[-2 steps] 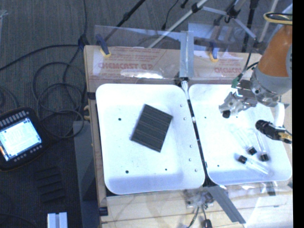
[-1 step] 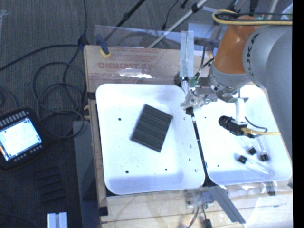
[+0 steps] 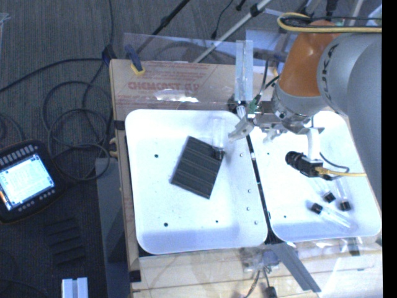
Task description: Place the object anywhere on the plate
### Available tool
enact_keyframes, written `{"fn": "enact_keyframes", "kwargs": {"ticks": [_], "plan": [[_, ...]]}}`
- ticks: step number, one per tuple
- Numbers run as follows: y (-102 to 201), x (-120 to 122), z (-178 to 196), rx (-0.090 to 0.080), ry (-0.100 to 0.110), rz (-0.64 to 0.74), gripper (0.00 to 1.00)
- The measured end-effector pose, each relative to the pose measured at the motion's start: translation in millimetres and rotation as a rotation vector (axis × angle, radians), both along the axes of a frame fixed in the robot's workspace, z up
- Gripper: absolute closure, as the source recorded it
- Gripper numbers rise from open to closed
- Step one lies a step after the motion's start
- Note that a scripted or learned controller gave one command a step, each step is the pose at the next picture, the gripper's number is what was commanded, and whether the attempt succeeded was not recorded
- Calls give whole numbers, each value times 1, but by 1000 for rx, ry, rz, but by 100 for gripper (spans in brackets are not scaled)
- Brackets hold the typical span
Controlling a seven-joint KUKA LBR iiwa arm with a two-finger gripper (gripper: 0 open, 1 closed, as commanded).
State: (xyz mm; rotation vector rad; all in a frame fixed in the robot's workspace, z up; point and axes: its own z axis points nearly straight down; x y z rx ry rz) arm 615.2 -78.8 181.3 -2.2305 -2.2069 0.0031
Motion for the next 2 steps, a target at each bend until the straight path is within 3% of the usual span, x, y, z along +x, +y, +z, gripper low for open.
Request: {"fn": "enact_keyframes", "kwargs": {"ticks": [1, 2], "plan": [[70, 25, 0, -1, 0, -15, 0], [98, -2, 66, -3, -2, 246, 0]]}}
